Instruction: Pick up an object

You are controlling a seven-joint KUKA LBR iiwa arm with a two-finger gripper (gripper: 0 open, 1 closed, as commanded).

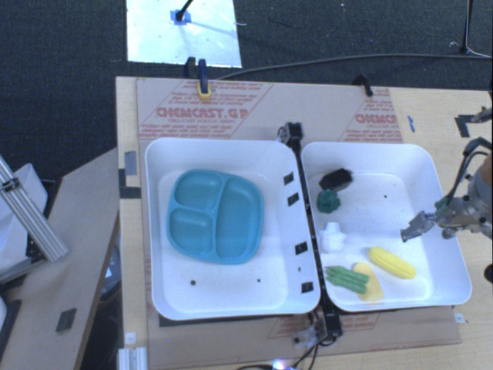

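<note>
Yellow corn point(393, 263) lies at five o'clock in the right bin point(443, 177), just below the gripper point(417, 227), whose grip state I cannot tell; descend squarely over its middle.

Lying side by side on bench point(254, 106): left bin point(166, 284) holding divided plate point(216, 216); right bin point(451, 276) holding toy corn point(392, 262) near front, bean pod point(346, 278) left of it, block point(336, 179) at back.

Arm point(479, 195) cut off by right edge. Finger spacing of gripper point(417, 227) too small to be judged.
</note>
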